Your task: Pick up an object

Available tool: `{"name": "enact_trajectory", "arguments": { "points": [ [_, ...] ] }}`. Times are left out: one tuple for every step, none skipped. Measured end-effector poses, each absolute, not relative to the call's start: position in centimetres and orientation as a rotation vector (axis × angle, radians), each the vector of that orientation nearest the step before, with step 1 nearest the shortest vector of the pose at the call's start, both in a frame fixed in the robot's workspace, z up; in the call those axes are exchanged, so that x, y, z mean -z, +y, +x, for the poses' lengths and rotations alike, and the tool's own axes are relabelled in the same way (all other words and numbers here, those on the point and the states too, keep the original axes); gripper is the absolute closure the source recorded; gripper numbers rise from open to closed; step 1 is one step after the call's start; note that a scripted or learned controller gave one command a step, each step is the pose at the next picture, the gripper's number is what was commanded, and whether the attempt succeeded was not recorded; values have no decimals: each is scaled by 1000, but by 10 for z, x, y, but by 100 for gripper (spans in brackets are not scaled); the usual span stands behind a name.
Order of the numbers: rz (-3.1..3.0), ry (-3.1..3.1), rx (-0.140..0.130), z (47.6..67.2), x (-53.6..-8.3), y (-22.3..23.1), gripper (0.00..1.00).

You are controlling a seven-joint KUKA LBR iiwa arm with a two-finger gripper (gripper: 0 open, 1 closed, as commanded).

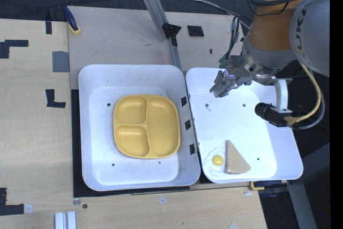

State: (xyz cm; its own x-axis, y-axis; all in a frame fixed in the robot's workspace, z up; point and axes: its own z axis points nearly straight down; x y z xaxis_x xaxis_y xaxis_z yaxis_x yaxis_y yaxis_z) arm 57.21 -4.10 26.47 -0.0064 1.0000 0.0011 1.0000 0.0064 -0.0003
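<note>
Hand hovers above the right bin, gripping nothing.

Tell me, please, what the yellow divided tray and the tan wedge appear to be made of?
Yellow divided tray: probably moulded plastic, smooth with a soft sheen and rounded compartment edges. Tan wedge: matte, flat-faced, possibly wood or foam; the view leaves it open.

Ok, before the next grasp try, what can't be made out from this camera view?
- Gripper, camera view: small and blurred, finger state unreadable.
- Small yellow round object, right bin: too small to identify.
- Tan wedge-shaped piece: thickness and material unclear.
- Arm base: cut off by the right edge.
</note>
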Motion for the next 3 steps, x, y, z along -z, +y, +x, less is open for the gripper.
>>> {"name": "enact_trajectory", "arguments": {
  "points": [
    [-2216,-2226,-2,576,-263,5,100],
    [-2215,-2227,0,590,-261,51,100],
    [-2215,-2227,-1,597,-259,99,100]
  ]
}}
